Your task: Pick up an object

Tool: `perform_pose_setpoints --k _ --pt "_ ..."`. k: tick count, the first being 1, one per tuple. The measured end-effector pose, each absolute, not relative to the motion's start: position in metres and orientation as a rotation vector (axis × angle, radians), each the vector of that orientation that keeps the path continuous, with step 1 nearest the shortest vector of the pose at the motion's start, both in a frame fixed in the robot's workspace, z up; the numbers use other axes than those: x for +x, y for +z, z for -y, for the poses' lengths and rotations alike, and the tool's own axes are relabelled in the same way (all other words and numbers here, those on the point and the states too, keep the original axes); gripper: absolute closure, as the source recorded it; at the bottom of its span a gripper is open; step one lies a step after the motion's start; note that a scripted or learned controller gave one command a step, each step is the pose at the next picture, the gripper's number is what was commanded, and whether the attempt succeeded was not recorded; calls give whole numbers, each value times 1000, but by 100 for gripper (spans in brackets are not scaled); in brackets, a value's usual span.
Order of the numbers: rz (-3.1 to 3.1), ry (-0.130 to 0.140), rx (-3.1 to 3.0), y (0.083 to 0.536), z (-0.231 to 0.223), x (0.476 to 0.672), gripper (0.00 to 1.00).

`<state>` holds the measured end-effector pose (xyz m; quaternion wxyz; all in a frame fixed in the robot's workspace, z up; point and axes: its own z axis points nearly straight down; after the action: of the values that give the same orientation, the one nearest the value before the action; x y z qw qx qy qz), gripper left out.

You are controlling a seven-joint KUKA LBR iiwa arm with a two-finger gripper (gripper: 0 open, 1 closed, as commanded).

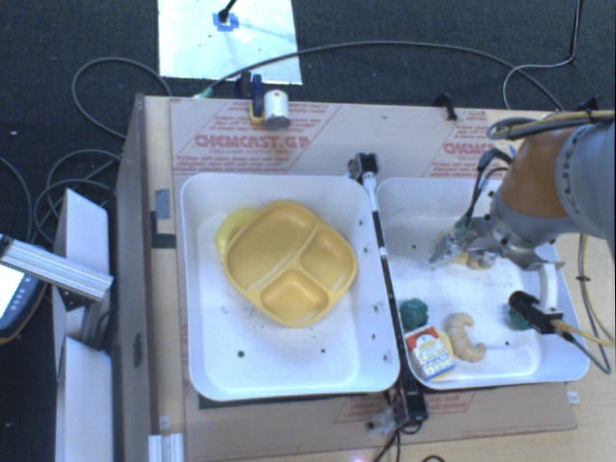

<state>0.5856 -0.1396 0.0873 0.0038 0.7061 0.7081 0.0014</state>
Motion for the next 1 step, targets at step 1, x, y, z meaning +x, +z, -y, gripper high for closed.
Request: perform_pose_setpoints --k 1 --pt "-2233 -4 2228 88 194 647 0"
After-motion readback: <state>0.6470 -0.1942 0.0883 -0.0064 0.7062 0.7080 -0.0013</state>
